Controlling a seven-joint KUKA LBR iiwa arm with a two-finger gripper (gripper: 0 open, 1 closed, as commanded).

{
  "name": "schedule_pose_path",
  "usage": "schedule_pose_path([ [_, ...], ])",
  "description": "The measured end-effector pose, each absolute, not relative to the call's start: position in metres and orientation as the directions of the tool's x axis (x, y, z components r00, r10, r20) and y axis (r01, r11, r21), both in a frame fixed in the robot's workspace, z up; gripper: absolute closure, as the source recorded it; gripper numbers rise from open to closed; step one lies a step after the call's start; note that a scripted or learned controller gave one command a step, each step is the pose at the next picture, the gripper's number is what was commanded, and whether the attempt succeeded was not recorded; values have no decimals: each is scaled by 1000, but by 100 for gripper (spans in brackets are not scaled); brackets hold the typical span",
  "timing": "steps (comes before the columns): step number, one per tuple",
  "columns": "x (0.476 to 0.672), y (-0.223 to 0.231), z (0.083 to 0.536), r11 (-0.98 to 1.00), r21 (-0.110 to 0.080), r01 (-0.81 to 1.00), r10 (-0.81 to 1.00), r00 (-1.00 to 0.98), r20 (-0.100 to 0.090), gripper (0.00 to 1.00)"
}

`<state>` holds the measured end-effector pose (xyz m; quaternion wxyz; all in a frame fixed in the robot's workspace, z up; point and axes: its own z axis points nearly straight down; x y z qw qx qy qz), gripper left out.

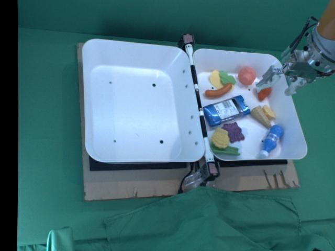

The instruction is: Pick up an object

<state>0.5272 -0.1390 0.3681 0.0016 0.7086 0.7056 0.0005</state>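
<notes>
**Arm hanging over the toy bin, nothing picked yet**

So here's the setup: two white bins side by side on the counter (pixel 52 114), sitting on a sheet of cardboard (pixel 104 190), I'd guess so they stay put when the arm pokes around. The left bin (pixel 99 56) is bare white plastic, which makes sense as a drop-off side. All the stuff is in the right bin (pixel 293 124): a blue packet (pixel 226 110) lying flat near the middle, a small blue bottle (pixel 271 140) on its side toward the near corner, an ice cream cone (pixel 262 114), a bunch of purple grapes (pixel 234 131), a yellow corn-looking piece (pixel 220 138), a sausage (pixel 218 91), a pink ball (pixel 246 75), and a little red piece (pixel 264 93) near the far right edge.

The gripper (pixel 278 82) hangs over the far right side of that bin, fingers spread apart with nothing between them. One finger (pixel 269 77) points down close to the red piece, so my guess is that's the target, or maybe the ball beside it. Everything's loose and jumbled, so a clean grab isn't a given. The red piece is small and sits close to the bin wall, which could crowd the fingers.
</notes>
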Motion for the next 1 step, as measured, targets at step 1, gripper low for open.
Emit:
schedule_pose_path([
  [1, 531, -157, 265, -7, -6, 1000, 1000, 7, -1, 0],
])
